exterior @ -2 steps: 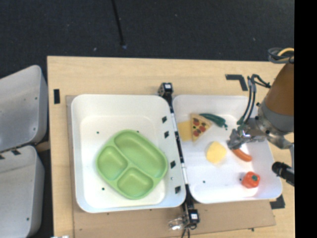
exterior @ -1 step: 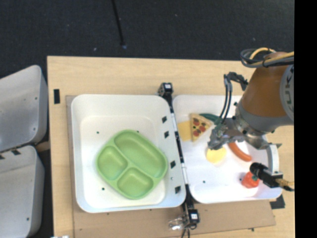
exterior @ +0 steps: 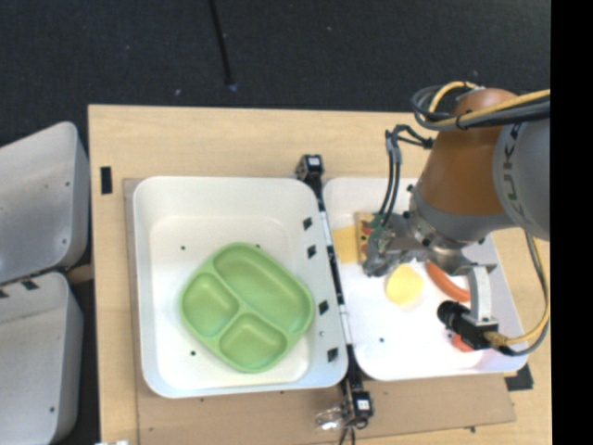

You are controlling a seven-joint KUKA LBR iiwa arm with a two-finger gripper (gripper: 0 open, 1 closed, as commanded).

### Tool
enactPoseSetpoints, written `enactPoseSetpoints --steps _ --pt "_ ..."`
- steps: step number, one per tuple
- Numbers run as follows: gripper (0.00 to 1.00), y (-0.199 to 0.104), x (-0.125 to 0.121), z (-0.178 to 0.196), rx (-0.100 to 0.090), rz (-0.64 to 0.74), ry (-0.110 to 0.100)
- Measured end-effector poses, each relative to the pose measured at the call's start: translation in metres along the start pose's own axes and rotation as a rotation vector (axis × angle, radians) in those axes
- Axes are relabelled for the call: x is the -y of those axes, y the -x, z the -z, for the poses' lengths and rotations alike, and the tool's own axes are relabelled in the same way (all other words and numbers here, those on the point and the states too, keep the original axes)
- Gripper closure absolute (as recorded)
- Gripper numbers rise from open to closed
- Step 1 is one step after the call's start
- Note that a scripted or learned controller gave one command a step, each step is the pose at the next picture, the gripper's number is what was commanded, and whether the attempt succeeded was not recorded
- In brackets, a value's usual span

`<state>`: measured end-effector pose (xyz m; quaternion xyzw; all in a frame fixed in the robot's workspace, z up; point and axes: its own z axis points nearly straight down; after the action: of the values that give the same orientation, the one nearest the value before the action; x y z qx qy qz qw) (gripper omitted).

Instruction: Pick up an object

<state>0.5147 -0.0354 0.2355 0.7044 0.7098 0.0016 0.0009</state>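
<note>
While the hand hung beside it, its state untellable, the yellow ball looked light, smooth and roll-prone; gripping across its middle seemed best.

Materials and finishes, as you see them. The bench presents a pale, matt wood-like top. Both bins, the left bin and the right bin, look like smooth white plastic with a faint sheen along their rims. The green divided tray reads as smooth moulded plastic, softly glossy. The yellow round object appears smooth and matt; the orange piece beside it looks like glossy plastic. You find the arm in smooth casing, its orange band semi-gloss, its grey section duller. The floor beyond looks dark, rough, carpet-like.
</note>
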Motion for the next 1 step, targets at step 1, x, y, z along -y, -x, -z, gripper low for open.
enactPoseSetpoints --steps 1 --pt "1.00 -0.0554 -0.0123 -0.0055 0.000 0.000 -0.002"
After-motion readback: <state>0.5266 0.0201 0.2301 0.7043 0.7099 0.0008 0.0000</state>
